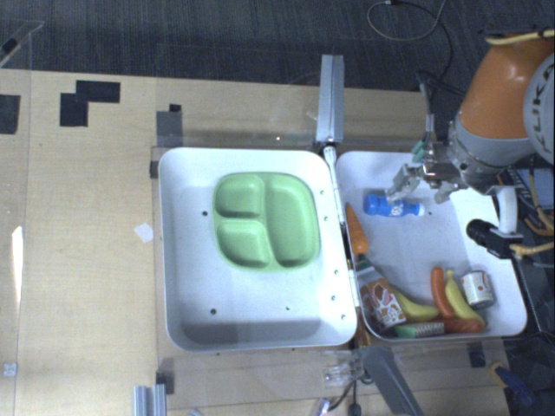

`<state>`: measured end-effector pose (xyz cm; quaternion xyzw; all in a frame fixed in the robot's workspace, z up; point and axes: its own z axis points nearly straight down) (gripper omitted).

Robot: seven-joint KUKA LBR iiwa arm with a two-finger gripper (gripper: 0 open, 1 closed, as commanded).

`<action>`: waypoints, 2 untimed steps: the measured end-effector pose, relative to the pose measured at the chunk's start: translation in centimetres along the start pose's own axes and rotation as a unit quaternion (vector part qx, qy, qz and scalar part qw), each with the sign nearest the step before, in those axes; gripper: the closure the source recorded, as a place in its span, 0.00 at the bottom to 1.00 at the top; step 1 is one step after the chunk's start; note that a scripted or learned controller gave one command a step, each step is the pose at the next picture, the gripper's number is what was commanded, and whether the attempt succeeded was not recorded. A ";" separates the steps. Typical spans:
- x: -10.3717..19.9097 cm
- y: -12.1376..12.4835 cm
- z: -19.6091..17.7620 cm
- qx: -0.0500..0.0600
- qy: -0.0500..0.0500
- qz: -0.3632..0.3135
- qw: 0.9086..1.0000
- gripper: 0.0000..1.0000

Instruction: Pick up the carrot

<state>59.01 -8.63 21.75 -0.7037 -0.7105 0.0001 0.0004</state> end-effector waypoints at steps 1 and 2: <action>-3.8 0.6 0.2 -0.002 0.000 0.010 1.000 0.00; 0.0 -2.9 11.2 -0.001 -0.001 0.025 1.000 0.00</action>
